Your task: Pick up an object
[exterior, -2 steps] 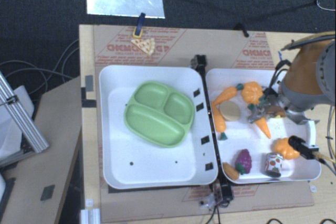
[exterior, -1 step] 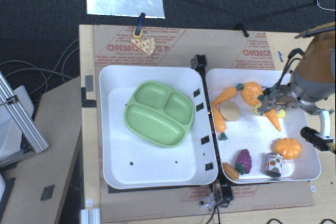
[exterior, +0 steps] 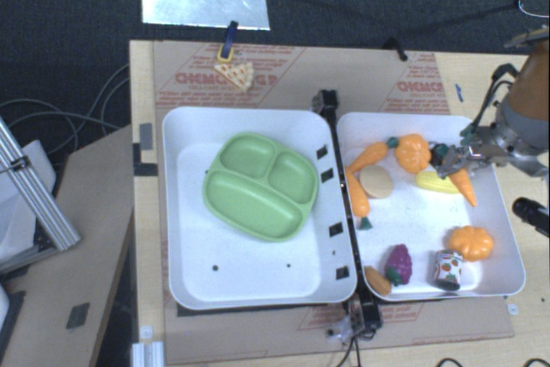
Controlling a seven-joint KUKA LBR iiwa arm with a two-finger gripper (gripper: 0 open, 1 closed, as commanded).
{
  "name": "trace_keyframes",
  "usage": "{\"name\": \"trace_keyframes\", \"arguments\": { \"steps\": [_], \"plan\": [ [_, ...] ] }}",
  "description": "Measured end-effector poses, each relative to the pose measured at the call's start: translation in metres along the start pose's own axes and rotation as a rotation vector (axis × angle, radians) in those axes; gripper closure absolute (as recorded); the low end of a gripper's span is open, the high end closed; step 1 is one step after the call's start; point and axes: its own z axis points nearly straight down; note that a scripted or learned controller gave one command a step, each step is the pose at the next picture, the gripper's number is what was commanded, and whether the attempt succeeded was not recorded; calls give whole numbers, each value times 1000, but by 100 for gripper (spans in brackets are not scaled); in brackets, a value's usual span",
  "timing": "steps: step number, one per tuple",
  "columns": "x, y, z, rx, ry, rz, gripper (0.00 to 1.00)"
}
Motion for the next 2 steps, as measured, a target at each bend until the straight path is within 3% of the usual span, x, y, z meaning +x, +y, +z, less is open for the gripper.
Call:
{"name": "trace_keyframes", "arguments": {
  "steps": [1, 2],
  "plan": [
    [0, 2, -36, 0, 0, -5, 100],
    [45, -2, -41, 4, 3, -10, 100]
  ]
}}
